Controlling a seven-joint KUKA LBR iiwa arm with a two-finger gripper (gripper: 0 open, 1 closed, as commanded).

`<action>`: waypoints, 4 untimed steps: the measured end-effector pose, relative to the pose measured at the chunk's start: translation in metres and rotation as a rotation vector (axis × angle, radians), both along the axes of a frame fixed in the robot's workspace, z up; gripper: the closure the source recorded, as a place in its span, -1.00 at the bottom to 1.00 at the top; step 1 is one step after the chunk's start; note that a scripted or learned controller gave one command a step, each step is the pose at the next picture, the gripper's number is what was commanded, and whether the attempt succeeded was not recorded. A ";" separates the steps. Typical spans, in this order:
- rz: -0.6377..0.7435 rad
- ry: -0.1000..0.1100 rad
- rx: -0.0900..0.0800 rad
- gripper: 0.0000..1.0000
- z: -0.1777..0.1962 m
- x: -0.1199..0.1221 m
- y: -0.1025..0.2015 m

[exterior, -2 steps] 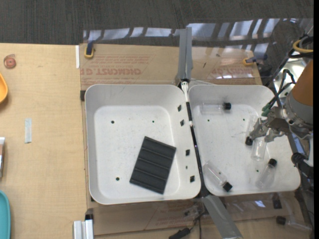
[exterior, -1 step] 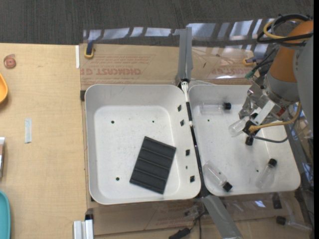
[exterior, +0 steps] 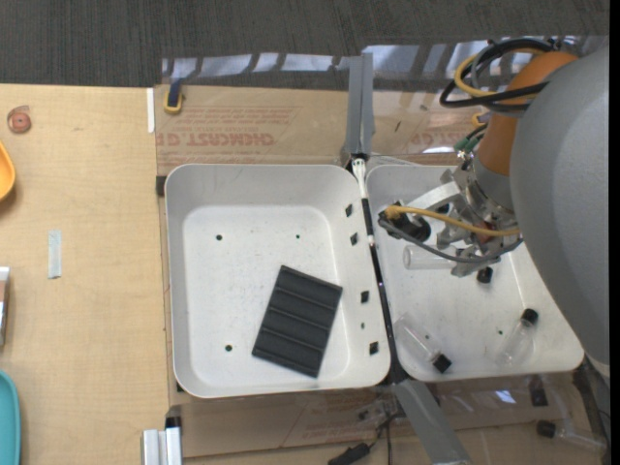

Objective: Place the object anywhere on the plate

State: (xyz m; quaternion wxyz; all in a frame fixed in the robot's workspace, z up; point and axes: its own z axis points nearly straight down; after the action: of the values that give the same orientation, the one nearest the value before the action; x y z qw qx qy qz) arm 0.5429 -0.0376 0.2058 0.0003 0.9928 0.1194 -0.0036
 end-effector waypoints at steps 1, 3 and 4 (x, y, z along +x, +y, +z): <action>-0.037 -0.001 0.000 1.00 -0.016 -0.041 0.072; -0.015 -0.007 -0.003 1.00 0.149 -0.065 0.161; 0.396 0.000 0.000 1.00 0.050 -0.066 0.132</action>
State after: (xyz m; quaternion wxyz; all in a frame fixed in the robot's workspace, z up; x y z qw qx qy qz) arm 0.4771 0.0946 0.2563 0.0009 0.9500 0.3122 -0.0036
